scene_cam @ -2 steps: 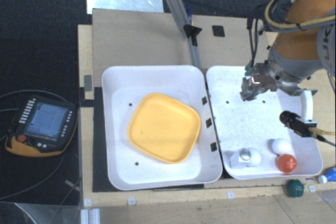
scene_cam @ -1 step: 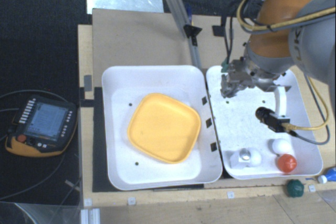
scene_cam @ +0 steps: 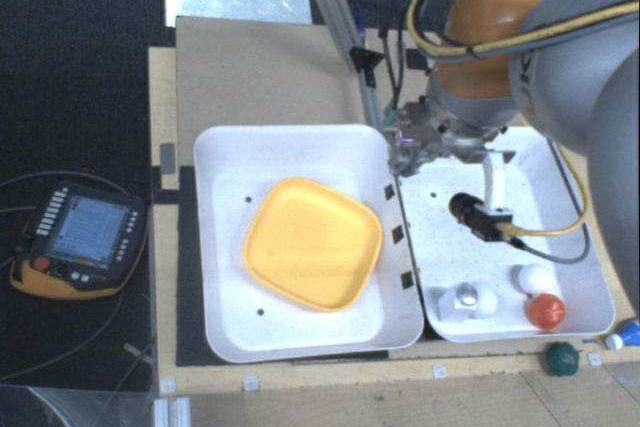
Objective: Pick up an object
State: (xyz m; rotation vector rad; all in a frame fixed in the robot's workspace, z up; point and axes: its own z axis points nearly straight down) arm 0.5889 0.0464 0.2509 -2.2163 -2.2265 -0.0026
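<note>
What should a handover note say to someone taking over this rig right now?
Gripper: above the top-left corner of the right bin, nothing seen held.
Left bin: yellow plate.
Right bin, near edge: white ball, orange ball, small grey-white item.
Green ball lies outside on the bench.
Done: no pick yet. Left: grasp and lift one object.

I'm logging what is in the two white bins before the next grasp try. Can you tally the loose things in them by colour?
Yellow: 1, the square yellow plastic plate in the left bin.
White: 2, a white ball and a small white and grey piece in the right bin.
Red-orange: 1, a red-orange ball in the right bin.
Total: 4
</note>
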